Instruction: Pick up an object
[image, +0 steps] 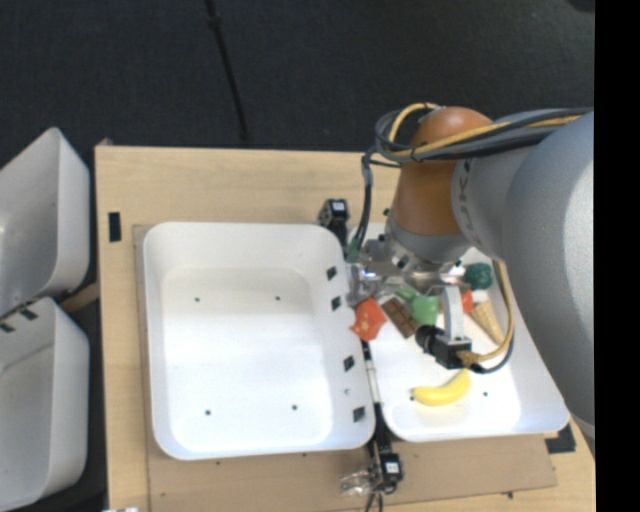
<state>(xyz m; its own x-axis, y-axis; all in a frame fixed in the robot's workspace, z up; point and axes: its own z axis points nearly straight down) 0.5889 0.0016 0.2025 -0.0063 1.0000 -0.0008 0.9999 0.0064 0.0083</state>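
Note:
My gripper (392, 292) reaches down into the right bin (505, 412) near its left wall, mostly hidden beneath the orange wrist band (432, 195). Just below it lie a red-orange object (368, 318), a brown piece (401, 319) and a light green piece (426, 306), packed close together. A yellow banana (443, 392) lies nearer the bin's front. A dark green object (480, 274) and a tan cone (486, 319) sit to the right. Whether anything is held is hidden.
The left bin (165, 300) stands beside the right one, with a line of black clips (345, 330) along the shared wall. A black part with a yellow cable (447, 346) hangs from the arm over the right bin. The arm's grey body covers the right bin's far right.

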